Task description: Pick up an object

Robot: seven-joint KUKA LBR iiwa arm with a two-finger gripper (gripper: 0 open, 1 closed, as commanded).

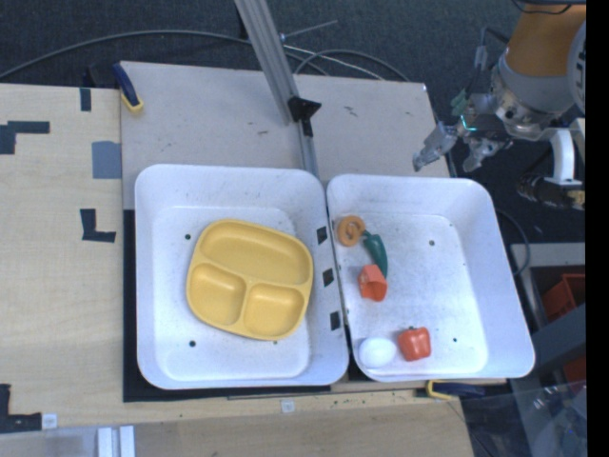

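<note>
The right bin (476, 208) holds several small items. An orange round piece (351, 229) lies by its left wall, with a green pepper (377, 251) and an orange-red piece (372, 284) just below it. A red pepper (414, 343) and a white egg (377, 352) sit near the front wall. My gripper (445, 160) hangs above the bin's back edge, beyond all the items. It is open, with nothing between its fingers.
The left bin (157, 208) holds a yellow divided plate (250, 279). A slanted metal pole (271, 50) rises behind the bins, and cables lie on the bench at the back. The orange-banded arm (542, 36) comes in from the upper right.
</note>
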